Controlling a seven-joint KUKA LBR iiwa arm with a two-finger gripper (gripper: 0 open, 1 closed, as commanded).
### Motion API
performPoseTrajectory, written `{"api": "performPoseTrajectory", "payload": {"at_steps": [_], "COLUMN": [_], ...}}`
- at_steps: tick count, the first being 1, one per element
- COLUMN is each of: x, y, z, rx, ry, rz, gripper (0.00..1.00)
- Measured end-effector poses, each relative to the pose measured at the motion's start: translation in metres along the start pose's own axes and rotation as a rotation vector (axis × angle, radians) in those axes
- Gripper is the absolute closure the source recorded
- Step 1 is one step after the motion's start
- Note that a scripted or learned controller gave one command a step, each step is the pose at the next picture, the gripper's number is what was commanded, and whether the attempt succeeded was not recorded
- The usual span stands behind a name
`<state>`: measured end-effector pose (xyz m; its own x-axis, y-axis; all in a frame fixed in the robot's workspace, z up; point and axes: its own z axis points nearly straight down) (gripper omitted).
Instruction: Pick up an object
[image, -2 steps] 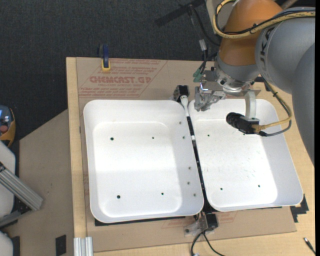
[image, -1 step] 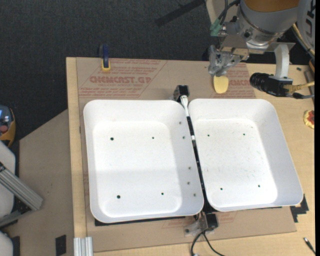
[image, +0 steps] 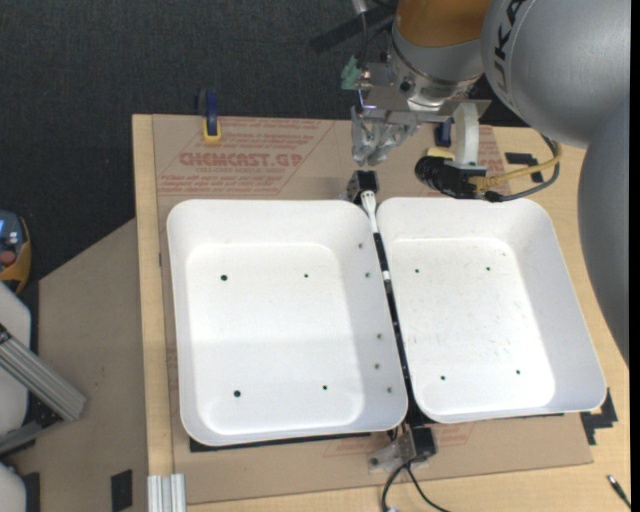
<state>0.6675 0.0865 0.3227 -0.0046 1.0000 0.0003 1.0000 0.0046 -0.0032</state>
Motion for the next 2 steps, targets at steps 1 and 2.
{"api": "performPoseTrajectory", "payload": {"at_steps": [1,2], "x": [0.051,-0.008], "y": [-0.005,0.0], "z": [0.055,0.012], "rx": [0.002,-0.009], "ry": [0.0,-0.001], "rz": [0.001,0.008], "gripper": [1.0,1.0]}}
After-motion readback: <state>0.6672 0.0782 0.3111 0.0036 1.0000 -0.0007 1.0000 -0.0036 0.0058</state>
